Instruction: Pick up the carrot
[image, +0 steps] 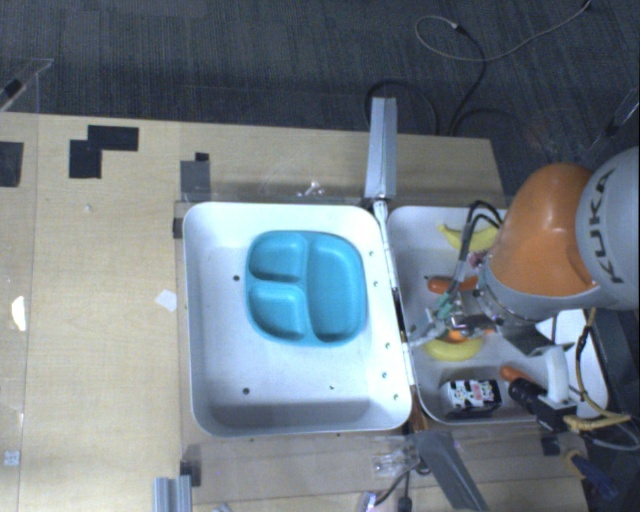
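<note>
Inside, left bin (210, 330) holds blue tray (305, 285).

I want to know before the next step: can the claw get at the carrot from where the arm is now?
Probably yes. The carrot lies in the right bin, just left of the arm's wrist, beside the claw. Nothing seems to cover it, though a yellow item lies close.

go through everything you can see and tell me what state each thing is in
blue divided plate: flat in the left bin, compartments bare
carrot: lying in the right bin, partly behind the hand
hand: low inside the right bin, above a yellow item
yellow item: lying under the hand
banana: lying near the right bin's far side
black and white item: lying at the right bin's near edge
</note>
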